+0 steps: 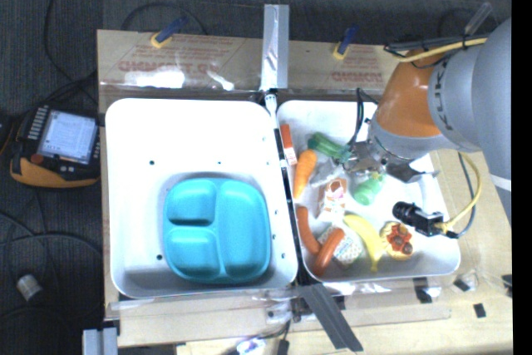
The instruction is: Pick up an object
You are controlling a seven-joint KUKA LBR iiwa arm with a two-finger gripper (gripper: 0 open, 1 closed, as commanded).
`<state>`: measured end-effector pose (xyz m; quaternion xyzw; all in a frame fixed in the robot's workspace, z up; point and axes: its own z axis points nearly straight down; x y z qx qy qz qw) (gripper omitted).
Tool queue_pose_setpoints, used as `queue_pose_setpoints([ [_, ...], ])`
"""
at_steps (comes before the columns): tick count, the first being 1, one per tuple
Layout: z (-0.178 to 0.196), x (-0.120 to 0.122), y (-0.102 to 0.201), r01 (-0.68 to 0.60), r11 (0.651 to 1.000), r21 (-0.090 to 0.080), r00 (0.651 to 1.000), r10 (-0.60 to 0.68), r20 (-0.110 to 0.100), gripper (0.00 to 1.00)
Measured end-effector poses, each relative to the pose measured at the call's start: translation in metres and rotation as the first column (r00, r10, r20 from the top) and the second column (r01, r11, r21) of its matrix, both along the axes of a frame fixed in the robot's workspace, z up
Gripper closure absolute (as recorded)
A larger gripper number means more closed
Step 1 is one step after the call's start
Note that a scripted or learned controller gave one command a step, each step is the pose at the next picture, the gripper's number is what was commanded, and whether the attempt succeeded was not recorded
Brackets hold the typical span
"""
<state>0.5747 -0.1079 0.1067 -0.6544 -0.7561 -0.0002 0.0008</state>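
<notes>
The right bin point(445, 258) holds a heap of toy food. An orange carrot point(304, 170) lies near its left wall, with a dark green piece point(328, 147) just behind it. A pale green piece point(366, 189) lies right under my gripper point(366, 168), which hangs low over the middle of the bin. A white and red packet point(334, 198), two red sausages point(306, 230) point(328, 247), a yellow banana point(366, 233) and a red and yellow piece point(397, 238) fill the front. Nothing is visibly held.
The left bin point(133, 137) holds a blue compartment tray point(218, 230) at its front. A thin orange stick point(287, 144) lies along the right bin's left wall. My grey and orange arm point(432, 104) covers the right bin's back right corner.
</notes>
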Motion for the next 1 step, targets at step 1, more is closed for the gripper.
queue_pose_setpoints([
  [1, 0.0082, -0.0002, 0.0006, 0.0, 1.0, 0.002, 1.0, 0.0, -0.002, 1.0],
])
